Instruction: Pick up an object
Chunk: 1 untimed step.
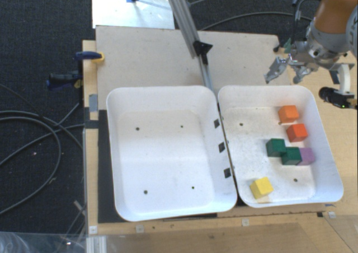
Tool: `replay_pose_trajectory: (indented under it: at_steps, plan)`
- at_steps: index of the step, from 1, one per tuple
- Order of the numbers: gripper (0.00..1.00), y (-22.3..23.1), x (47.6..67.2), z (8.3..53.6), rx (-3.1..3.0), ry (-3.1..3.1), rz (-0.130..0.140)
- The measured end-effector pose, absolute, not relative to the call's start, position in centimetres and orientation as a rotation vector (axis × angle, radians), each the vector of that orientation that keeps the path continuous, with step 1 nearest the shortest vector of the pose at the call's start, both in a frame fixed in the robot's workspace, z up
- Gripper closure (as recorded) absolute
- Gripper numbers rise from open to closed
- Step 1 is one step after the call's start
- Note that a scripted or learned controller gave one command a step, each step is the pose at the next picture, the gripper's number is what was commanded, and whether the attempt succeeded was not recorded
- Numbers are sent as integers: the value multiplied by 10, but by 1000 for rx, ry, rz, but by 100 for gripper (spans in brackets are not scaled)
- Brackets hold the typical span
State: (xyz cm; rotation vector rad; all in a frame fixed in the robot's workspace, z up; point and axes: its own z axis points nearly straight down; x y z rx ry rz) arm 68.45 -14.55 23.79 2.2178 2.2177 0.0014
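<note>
in the right bin [327, 151], six small blocks, none of them between the fingers. uppermost, an orange block [288, 114]; just below it, a red-orange block [297, 132], close but seemingly apart. lower and toward the bin's middle, a dark green block [275, 147] touching a second green block [291, 156] at a corner; pressed against that second one on its right, a purple block [306, 156]. well apart from the cluster, near the front wall, a yellow block [261, 187], turned slightly askew.

above the bin's far rim, over the bare board [168, 56] rather than over the blocks, the gripper [289, 69], fingers spread and grasping nothing. behind it, the grey wrist and the orange band of the arm [335, 14], reaching in from the upper right corner.

to the left, touching along the shared edge, the left bin [114, 134], with small dark marks on its floor. across the board, a slanted metal pole [184, 17] ending near the join of the bins. at the bench's left edge, a blue and orange clamp [84, 56]. on the dark floor at left, looping black cables [33, 134].
</note>
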Motion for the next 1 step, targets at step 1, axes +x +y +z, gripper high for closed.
replay_pose_trajectory:
  at_steps: [1]
  plan:
    - [0, -168, 623, 109, 2226, 2224, -7]
